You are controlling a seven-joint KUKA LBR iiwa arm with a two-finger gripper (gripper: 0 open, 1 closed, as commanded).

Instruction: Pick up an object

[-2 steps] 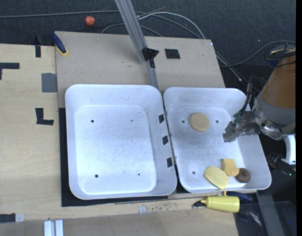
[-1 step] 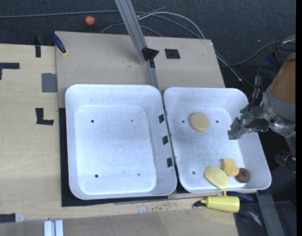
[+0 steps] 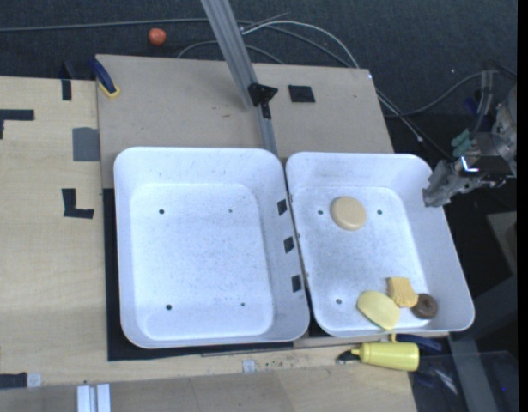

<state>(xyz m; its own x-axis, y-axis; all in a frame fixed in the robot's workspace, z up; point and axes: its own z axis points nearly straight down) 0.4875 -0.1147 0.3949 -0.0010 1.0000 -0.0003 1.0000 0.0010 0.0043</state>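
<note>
Four small objects are lying in the right bin (image 3: 435, 256); the round tan piece (image 3: 348, 213) is sitting alone, probably light and rigid, easiest gripped across its middle. End effector (image 3: 440, 187) is hovering beside the rim, its state indiscernible.

Pincer (image 3: 439, 189) beside right bin (image 3: 435, 256) holding four objects.

Evenly lit from above, moderately bright, with a cool bluish cast. Soft and low in resolution throughout; fine detail smeared. Near-blown whites on the left bin (image 3: 195, 247) and right bin (image 3: 375, 239), faint speckle still readable on their floors. Only weak, short shadows under the tan disc (image 3: 348, 213) and along bin rims. Dark, noisy carpet (image 3: 375, 7) at top. Blurred, murky gripper (image 3: 437, 189) at right edge.
</note>
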